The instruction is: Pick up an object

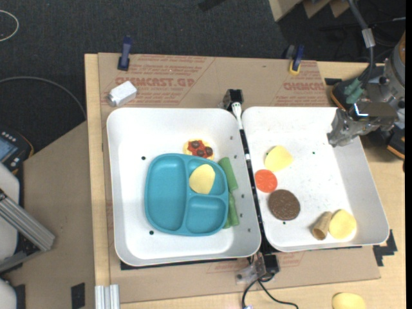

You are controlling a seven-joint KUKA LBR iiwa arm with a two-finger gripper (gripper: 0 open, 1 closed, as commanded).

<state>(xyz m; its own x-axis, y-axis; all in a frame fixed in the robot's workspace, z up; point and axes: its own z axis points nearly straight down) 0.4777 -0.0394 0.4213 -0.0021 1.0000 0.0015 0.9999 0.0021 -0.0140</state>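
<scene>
Two white bins side by side on the desk, a black clip between them at the top.

In the left bin: a blue divided plate. On the plate, in the upper right compartment, a yellow piece. Along the right edge of the plate, a green strip, touching it. Just above the plate, a small yellow item with red and dark spots.

In the right bin: a yellow piece near the middle left; just below it an orange-red disc; below that a brown round cookie. Near the lower right corner a tan cylinder touching a yellow round item.

Gripper at the upper right corner of the right bin, over its rim, well apart from all the items. Nothing seen between its parts; open or closed, cannot tell from here.

On the desk at upper left, a small white block.
</scene>
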